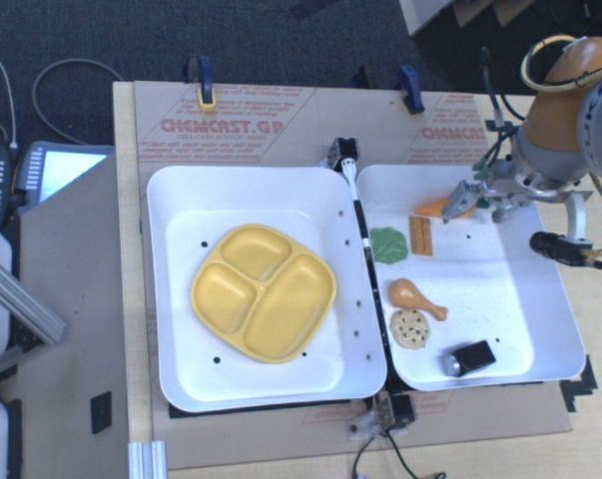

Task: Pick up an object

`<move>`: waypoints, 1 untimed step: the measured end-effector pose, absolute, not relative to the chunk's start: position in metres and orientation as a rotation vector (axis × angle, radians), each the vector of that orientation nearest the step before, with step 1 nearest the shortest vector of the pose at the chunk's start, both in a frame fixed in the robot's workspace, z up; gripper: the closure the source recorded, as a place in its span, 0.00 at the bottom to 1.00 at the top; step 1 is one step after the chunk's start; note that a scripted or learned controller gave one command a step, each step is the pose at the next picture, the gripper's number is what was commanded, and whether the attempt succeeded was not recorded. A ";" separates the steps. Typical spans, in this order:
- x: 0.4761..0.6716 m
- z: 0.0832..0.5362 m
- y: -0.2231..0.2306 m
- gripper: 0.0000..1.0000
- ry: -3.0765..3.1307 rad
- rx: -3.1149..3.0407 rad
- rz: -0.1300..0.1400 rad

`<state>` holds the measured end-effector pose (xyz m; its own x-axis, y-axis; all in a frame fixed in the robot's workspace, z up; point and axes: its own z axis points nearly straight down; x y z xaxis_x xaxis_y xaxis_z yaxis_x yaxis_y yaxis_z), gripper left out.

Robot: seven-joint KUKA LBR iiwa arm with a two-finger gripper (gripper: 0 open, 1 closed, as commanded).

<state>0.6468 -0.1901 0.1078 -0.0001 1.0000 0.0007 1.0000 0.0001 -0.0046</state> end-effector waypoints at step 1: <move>0.647 0.083 -0.189 0.00 -2.221 -2.218 0.004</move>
